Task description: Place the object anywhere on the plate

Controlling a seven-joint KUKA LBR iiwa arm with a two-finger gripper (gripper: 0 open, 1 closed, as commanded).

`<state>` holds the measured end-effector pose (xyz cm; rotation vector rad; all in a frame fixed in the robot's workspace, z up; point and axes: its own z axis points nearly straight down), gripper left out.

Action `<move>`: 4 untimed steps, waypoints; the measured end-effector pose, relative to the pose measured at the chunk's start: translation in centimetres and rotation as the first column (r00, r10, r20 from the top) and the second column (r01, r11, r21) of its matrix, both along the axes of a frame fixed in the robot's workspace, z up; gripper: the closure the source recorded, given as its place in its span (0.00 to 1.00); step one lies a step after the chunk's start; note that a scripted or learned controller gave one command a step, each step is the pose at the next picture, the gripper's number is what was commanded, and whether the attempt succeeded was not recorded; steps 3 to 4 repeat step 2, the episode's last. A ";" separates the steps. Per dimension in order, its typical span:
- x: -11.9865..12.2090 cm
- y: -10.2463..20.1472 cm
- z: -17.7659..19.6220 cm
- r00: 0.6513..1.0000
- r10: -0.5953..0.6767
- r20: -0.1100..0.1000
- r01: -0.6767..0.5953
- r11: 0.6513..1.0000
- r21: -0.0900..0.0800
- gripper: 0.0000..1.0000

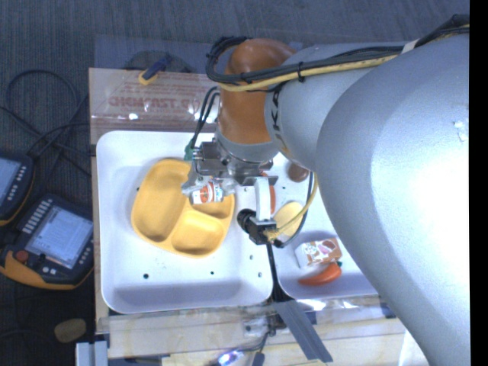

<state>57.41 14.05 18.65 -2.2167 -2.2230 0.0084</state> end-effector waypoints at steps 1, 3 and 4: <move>0.0 0.0 0.0 1.000 0.000 0.000 0.000 1.000 0.000 0.00; 3.7 3.1 2.1 1.000 -0.001 0.002 0.001 1.000 0.000 0.00; 3.7 3.1 2.1 1.000 -0.001 0.002 0.001 1.000 0.000 0.00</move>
